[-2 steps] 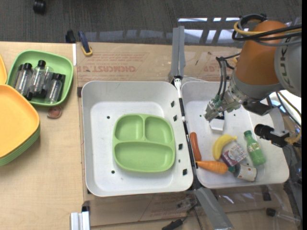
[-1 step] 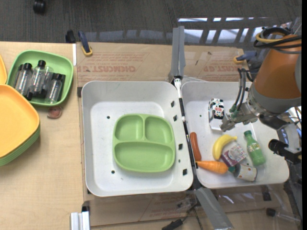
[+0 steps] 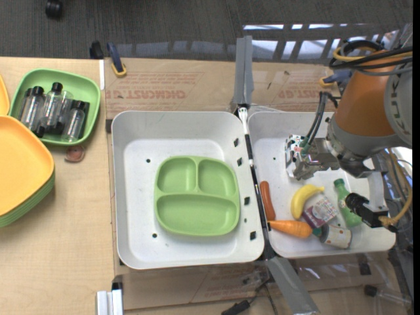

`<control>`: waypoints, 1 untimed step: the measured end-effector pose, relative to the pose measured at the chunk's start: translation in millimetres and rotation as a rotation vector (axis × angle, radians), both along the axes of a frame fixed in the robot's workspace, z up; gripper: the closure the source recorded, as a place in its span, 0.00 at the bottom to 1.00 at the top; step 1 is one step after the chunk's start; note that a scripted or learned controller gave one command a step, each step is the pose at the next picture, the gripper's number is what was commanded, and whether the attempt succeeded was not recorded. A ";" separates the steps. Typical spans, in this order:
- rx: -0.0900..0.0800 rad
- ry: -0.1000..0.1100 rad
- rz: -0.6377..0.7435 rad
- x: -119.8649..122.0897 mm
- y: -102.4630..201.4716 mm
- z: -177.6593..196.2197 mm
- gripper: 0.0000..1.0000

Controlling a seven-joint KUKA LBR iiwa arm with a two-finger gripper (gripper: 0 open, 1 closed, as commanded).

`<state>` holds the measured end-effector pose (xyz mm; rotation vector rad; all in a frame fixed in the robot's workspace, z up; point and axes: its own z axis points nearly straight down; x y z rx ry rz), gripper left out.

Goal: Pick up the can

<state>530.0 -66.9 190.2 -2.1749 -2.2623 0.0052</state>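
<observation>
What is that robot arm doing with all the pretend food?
The grey and orange robot arm reaches into the right bin, and its gripper hangs above the bin floor with nothing visibly between its fingers. Its job is picking up the can, which lies on its side near the bin's front corner. Close by are a banana, a carrot, a hot dog and a green bottle. The left bin holds a green divided plate.
</observation>
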 end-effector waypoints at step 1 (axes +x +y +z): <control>-0.001 -0.002 -0.048 -25.8 -26.8 24.9 1.00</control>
